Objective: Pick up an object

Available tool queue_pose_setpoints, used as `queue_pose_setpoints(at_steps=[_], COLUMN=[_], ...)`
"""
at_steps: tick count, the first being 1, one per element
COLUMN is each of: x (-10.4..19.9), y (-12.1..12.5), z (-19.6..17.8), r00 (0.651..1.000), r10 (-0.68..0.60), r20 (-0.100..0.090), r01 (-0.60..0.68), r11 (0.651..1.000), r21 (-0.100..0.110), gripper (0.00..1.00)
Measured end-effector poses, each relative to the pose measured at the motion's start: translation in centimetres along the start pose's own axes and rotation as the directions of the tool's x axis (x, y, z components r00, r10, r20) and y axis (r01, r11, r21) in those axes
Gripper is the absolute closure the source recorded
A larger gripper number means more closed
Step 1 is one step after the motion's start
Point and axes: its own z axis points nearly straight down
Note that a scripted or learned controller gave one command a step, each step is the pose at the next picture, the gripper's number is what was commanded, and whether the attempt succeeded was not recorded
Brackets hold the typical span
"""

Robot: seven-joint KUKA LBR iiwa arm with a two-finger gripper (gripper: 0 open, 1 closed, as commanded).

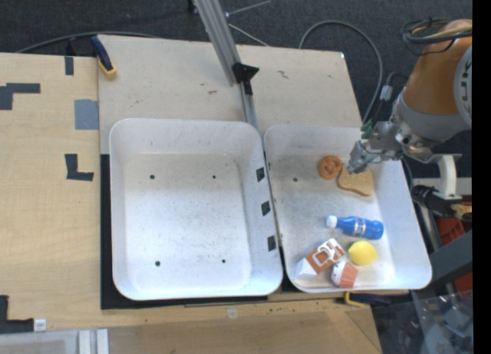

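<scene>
Two shallow white bins stand side by side; the left white bin holds nothing I can count. The right white bin holds five things: one round orange cookie-like piece, one flat tan toast-shaped piece, one blue plastic bottle, one yellow ball, one orange-and-white carton. The grey gripper hangs at the toast's upper edge; its grip I cannot tell.

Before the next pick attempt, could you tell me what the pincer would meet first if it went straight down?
Probably the flat tan toast-shaped piece directly beneath the pincer in the right white bin, though depth is unclear.
</scene>
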Motion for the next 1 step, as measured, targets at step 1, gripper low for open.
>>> queue_pose_setpoints(at_steps=[1], x=[5.73], y=[1.09], z=[-1.12], r00=[1.0], r10=[-0.006], r20=[-0.003], r01=[0.006], r11=[1.0], r21=[0.002], gripper=[1.0])
